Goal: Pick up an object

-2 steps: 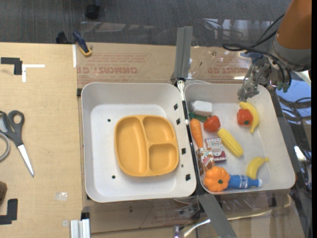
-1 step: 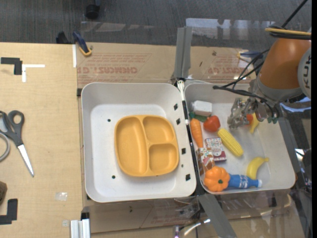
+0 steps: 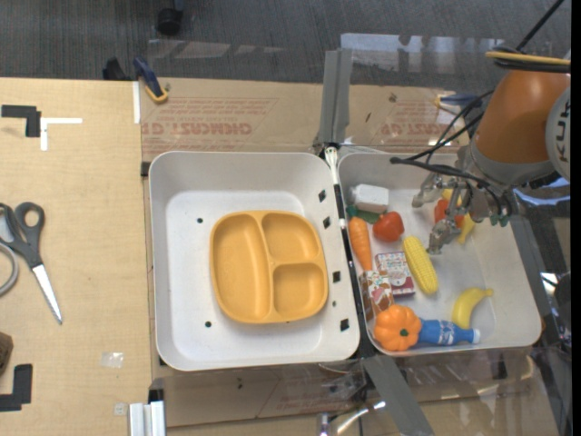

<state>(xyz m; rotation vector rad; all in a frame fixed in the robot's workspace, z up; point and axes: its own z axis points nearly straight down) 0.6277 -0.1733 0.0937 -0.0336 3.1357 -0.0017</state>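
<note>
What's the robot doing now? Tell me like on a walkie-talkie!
Gripper over right bin, fingers unclear. Nothing seen held. Corn just below it; tomato left.

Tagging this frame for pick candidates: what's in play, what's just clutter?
In play:
- hand, over the right bin
- corn
- tomato
- carrot
- banana
- pumpkin
- bottle

Clutter:
- yellow divided plate, left bin
- scissors

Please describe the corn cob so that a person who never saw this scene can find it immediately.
Look in the right bin, the one full of toy food. The corn cob lies near its middle, right of the small carton. It is yellow, bumpy and straight, unlike the smooth curved banana.
</note>
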